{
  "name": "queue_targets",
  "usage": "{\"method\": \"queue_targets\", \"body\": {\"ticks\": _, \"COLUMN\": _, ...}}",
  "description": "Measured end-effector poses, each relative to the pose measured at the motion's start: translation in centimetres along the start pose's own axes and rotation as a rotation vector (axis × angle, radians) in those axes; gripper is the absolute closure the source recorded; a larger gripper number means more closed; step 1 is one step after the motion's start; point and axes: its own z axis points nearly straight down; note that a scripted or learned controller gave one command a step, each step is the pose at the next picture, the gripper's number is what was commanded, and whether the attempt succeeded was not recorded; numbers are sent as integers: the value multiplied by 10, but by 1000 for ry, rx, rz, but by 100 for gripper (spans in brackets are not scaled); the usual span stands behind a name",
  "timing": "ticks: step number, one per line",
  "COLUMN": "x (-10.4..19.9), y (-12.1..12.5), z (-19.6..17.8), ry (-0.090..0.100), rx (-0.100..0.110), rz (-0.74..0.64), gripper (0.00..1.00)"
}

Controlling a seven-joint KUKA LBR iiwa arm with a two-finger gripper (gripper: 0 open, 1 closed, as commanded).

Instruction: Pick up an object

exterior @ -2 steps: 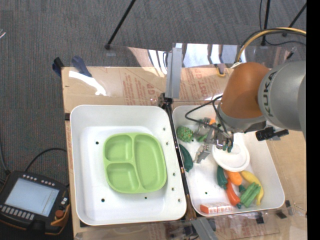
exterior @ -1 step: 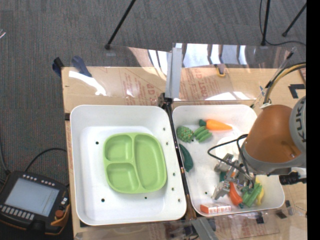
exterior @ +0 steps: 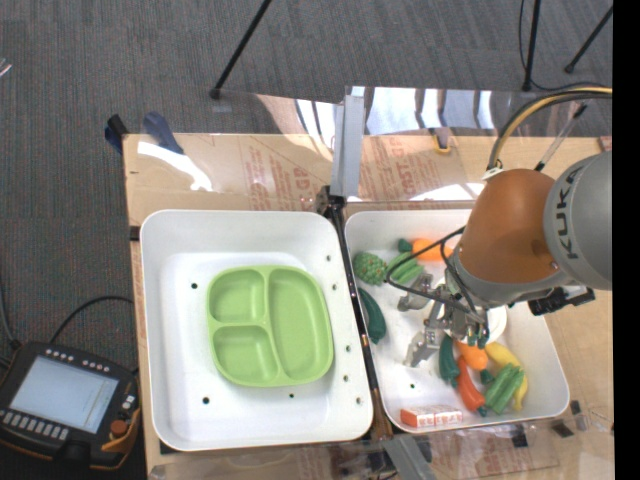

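grey and orange, the arm hung over the right bin (exterior: pixel 548 353), its end effector (exterior: pixel 428 346) spread just above bare floor beside small toy vegetables (exterior: pixel 478 368) that looked light, stiff and slippery, best pinched across their narrow middles.

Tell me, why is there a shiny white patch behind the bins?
Camera view: that is glare, bright light bouncing off the clear sheet over the bench behind the left bin; the white bins look washed out too; the green tray looks sharp; the gripper above the toys in the right bin is a little soft.
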Motion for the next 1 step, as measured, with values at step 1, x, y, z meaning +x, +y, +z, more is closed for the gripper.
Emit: {"method": "queue_targets", "body": {"ticks": 1, "x": -49, "y": -1, "z": -1, "ry": -3, "rx": 0, "rz": 7, "gripper": 0}}
